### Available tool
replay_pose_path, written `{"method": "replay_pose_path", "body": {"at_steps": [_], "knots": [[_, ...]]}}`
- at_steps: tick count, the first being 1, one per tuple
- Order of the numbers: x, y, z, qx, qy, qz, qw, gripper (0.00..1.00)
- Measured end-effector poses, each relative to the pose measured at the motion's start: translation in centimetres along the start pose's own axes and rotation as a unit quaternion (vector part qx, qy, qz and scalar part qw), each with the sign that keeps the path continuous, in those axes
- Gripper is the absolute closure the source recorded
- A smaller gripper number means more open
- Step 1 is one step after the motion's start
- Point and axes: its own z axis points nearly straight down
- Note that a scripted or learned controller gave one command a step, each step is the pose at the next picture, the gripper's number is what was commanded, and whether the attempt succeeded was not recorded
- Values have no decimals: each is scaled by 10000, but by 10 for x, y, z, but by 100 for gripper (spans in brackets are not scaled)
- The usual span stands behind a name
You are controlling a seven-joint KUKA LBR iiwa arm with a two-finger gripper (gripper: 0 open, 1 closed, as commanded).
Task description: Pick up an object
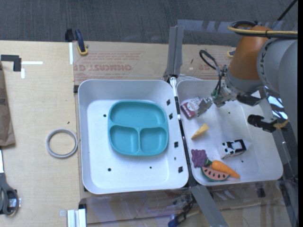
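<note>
Red-and-white packet (pixel 189 109), the object nearest the tool, lies at the far left of the right bin (pixel 258 157), close to the wall shared with the other bin.

From my seat, reading left to right: a brown paper bag (pixel 4 110) sits at the left edge of the worktop (pixel 38 93), and scissors (pixel 7 200) lie near the bottom-left corner. A ring of tape (pixel 61 142) lies flat just outside the left bin (pixel 94 174). In that bin a teal divided plate (pixel 138 127) lies flat, roughly in the middle, with three compartments.

Crossing into the right bin, the packet comes first. The tool (pixel 205 106) hangs just to its right, touching it or very nearly so. I cannot tell whether the tool is apart or together, and I see nothing clearly clamped in it. Nearer to me than the packet lies a yellow cheese wedge (pixel 200 131), apart from it. Along the near wall a purple grape bunch (pixel 199 157) sits against a watermelon slice (pixel 211 175), and a carrot (pixel 225 168) lies across the slice. A black-and-white toy (pixel 234 148) rests just beyond the carrot, towards the middle of the bin.

The arm (pixel 279 65) reaches in from the right over the bin's far corner, its orange band (pixel 247 56) above the wrist.
</note>
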Motion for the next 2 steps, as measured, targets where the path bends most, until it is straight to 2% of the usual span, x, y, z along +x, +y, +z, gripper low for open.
{"method": "replay_pose_path", "body": {"at_steps": [1,2], "knots": [[36,5,-90,-14,10,-1428,9897,0],[28,-40,3,-5,23,-1684,9857,0]]}}
